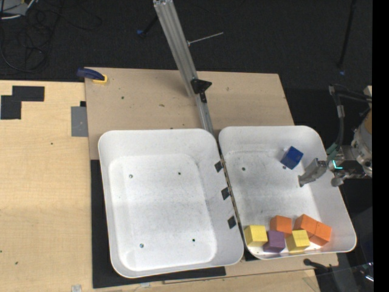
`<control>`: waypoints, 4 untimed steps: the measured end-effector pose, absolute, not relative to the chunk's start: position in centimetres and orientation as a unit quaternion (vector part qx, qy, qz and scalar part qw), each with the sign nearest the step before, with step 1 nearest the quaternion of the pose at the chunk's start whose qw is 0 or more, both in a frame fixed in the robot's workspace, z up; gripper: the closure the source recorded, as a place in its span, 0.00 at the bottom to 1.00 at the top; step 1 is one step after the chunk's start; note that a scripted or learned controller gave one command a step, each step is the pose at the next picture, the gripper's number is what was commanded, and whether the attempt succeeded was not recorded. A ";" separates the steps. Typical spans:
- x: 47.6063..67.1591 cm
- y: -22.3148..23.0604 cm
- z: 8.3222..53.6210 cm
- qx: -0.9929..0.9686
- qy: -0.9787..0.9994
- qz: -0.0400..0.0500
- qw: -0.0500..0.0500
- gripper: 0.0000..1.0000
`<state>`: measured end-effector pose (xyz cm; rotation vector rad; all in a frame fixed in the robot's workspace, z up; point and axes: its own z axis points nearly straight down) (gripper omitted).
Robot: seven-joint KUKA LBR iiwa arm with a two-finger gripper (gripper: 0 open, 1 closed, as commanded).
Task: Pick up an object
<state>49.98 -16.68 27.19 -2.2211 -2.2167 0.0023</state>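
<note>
Nearest to the camera, a small heap of blocks is lying at the front edge of the right bin (304,134). Going from left to right, I am seeing a yellow block (256,233), a purple block (276,241), an orange block (281,224), a second yellow block (298,240) and a bigger orange block (316,229), all touching or nearly touching. A blue block (292,157) is sitting alone further back, tilted on an edge. I am judging these blocks to be light, stiff and not fragile, maybe foam or wood, with flat sides good for pinching. The blue one is looking easiest, because nothing is crowding it. The gripper (316,171) is hanging just beside it, near the right wall; whether its jaws are apart or together, I cannot tell.
</note>
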 end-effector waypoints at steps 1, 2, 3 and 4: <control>49.5 -17.0 20.9 -0.708 -0.707 0.002 0.005 0.00; 50.0 -16.8 14.6 -0.707 -0.707 0.002 0.005 0.00; 49.9 -16.7 9.3 -0.708 -0.706 0.001 0.003 0.00; 49.9 -16.9 10.5 -0.711 -0.703 0.001 0.002 1.00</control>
